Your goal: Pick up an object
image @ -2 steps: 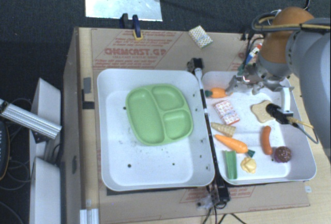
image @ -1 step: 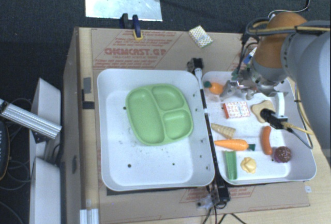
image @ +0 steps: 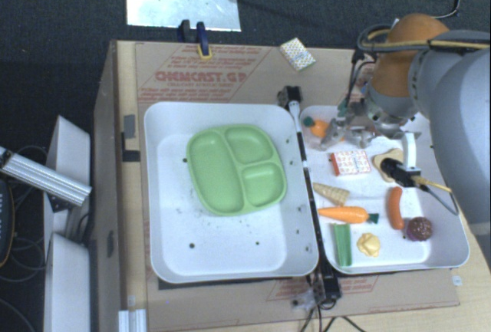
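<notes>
My gripper (image: 347, 133) hangs low over the far left part of the right bin (image: 453, 246). A small orange carrot piece (image: 317, 126) lies just to its left. A red and white box (image: 350, 162) lies just in front of it. Nearer the front are a cone (image: 331, 192), a long carrot (image: 345, 213), a red sausage (image: 395, 208), a green stick (image: 342, 244), a yellow piece (image: 369, 244) and a dark red ball (image: 419, 228). I see nothing held.
The left bin (image: 165, 192) holds a green divided plate (image: 236, 169). A ridge between the bins (image: 307, 177) runs front to back. A small patterned block (image: 297, 54) lies on the cardboard behind the bins. The arm (image: 453, 85) covers the right bin's far right corner.
</notes>
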Tool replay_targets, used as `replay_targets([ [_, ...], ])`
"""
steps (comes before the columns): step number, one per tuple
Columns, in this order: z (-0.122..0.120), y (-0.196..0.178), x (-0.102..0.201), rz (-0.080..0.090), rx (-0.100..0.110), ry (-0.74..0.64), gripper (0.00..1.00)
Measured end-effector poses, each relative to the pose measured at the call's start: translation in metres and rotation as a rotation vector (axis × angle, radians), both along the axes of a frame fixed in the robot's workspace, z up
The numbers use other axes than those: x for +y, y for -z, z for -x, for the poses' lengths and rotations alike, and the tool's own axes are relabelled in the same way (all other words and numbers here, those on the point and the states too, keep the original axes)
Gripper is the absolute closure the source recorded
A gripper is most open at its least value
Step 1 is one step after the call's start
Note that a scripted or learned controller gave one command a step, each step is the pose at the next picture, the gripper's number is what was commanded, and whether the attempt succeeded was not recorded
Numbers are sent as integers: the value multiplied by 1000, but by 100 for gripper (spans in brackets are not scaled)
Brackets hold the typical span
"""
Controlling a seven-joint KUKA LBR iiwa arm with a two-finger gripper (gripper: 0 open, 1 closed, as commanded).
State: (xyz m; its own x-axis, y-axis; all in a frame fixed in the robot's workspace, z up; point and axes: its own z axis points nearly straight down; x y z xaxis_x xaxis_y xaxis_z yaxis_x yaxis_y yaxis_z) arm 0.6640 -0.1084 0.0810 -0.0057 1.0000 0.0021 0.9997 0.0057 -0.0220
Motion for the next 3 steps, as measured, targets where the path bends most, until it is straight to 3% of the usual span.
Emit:
replay_targets([
  [1, -1, -11, 1, -2, 0, -2, 100],
  [2, -1, -11, 1, -2, 0, -3, 0],
  [3, -1, -22, 1, -2, -2, -5, 100],
])
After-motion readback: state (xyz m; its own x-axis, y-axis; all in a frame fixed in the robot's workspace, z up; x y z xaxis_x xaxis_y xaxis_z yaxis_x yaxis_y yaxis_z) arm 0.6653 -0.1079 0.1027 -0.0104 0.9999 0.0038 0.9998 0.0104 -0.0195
